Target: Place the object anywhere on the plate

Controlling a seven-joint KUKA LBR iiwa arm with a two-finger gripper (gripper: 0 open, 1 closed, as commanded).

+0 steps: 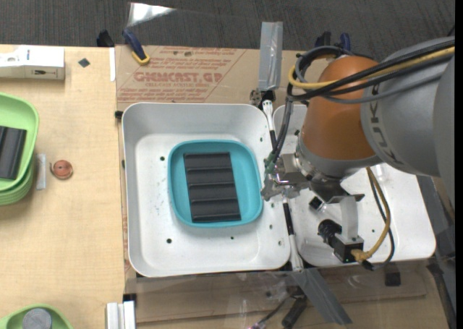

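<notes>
Teal plate [215, 184] mid-bin [145, 233], bare white margins around; pincer [273, 176] at its right rim, opening indiscernible.

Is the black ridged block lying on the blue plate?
Yes, the black ridged block lies flat inside the blue plastic plate in the left white bin.

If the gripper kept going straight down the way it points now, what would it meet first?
Probably the shared rims between the two white bins, since the gripper hangs about over them beside the teal plate; depth is unclear.
</notes>
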